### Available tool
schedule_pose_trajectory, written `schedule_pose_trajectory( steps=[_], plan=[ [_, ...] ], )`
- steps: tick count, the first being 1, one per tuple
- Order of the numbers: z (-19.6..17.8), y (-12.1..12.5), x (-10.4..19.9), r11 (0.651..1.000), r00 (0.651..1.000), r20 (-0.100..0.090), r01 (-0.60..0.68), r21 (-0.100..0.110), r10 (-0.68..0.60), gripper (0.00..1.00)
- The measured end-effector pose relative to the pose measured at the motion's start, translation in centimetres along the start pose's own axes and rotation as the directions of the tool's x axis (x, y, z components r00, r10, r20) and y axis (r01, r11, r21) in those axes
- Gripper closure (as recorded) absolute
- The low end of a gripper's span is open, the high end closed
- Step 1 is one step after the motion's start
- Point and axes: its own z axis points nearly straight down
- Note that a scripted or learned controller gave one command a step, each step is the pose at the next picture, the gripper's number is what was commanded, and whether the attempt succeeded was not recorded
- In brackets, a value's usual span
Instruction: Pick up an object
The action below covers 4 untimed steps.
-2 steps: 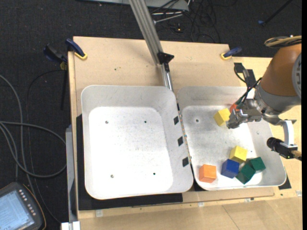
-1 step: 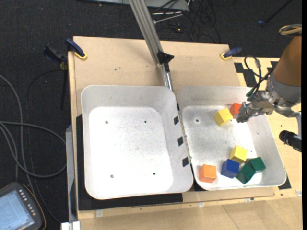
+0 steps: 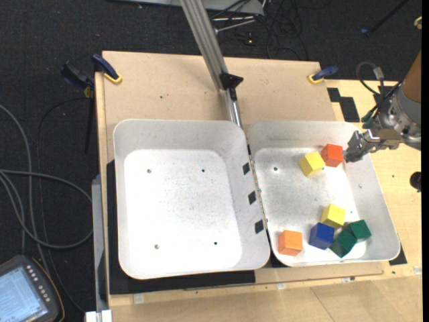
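Blocks fill the near end of the right bin (image 3: pixel 379 200): an orange block (image 3: pixel 289 242) nearest the front rim, then a blue block (image 3: pixel 322 235), two green blocks, one (image 3: pixel 344 242) touching the blue and the other (image 3: pixel 360 229) just behind it toward the right wall, and a yellow block (image 3: pixel 333 215) resting against the blue one from behind. This cluster is tightly packed, so the blue block is hemmed in on three sides, while the orange one stands a little apart to the left. Farther back, a second yellow block (image 3: pixel 312 164) and a red-orange block (image 3: pixel 332 155) lie side by side, nearly touching. The gripper (image 3: pixel 354 149) hangs just right of the red-orange block, at the bin's right rim; whether its jaws are wide or narrow cannot be told, and nothing is seen between them. The left bin (image 3: pixel 127 180) lies alongside, touching the right one. Beyond the bins, a grey metal pole (image 3: pixel 204 35) slants across the bench (image 3: pixel 167 86), and blue clamps (image 3: pixel 104 66) grip its far corners
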Motion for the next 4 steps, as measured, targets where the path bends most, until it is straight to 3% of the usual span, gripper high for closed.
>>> schedule_pose_trajectory(
  steps=[2,4],
  plan=[
    [-0.4,-2.1,10.3,1.0,1.0,-0.005,0.006,0.008,-0.006,1.0],
    [0.8,-2.4,21.3,1.0,1.0,-0.005,0.007,0.01,-0.007,1.0]
  ],
)
